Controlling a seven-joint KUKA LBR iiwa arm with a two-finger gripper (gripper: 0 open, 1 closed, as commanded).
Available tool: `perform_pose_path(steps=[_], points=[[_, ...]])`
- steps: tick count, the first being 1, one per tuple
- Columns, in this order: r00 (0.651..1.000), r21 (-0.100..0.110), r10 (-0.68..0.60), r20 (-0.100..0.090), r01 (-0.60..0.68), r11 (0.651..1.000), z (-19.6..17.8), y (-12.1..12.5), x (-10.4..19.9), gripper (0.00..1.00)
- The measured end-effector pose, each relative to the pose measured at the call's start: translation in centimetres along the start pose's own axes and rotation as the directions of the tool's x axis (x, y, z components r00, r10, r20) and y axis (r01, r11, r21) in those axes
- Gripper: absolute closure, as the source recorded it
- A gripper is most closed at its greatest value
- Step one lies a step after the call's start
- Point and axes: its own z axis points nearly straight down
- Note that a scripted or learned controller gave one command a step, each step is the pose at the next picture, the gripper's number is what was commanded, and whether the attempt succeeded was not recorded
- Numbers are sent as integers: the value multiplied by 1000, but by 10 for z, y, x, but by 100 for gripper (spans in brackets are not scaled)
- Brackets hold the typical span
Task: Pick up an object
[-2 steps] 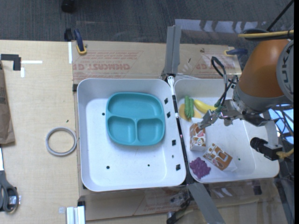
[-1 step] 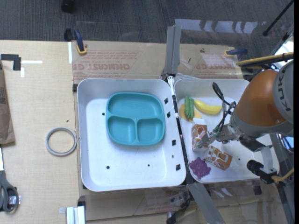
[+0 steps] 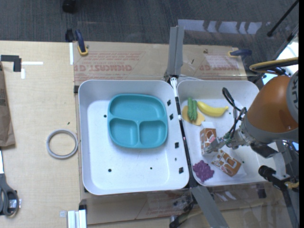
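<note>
The right bin (image 3: 247, 90) holds several toy foods. A green pod (image 3: 192, 109) and a yellow banana (image 3: 212, 109) lie at its back left. A brown-and-white pastry piece (image 3: 207, 139) sits in the middle, a second one (image 3: 226, 163) lies near the front, and purple grapes (image 3: 203, 170) are at the front left. My gripper (image 3: 219, 144) is low in this bin, between the two pastry pieces and touching or almost touching the right side of the middle one. The orange-banded arm (image 3: 275, 106) comes in from the right.
The left bin (image 3: 90, 141) bears a teal divided plate (image 3: 137, 121). On the bench to the left lie a tape ring (image 3: 62, 143) and scissors (image 3: 8, 201). A metal divider (image 3: 175, 51) stands behind the two bins.
</note>
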Motion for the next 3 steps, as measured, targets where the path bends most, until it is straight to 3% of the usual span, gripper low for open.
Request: perform_pose_path(steps=[2,3], points=[[1000,10,-11,3,11,1000,3,103,-4,0],[992,15,-128,-4,128,992,4,145,-40,0]])
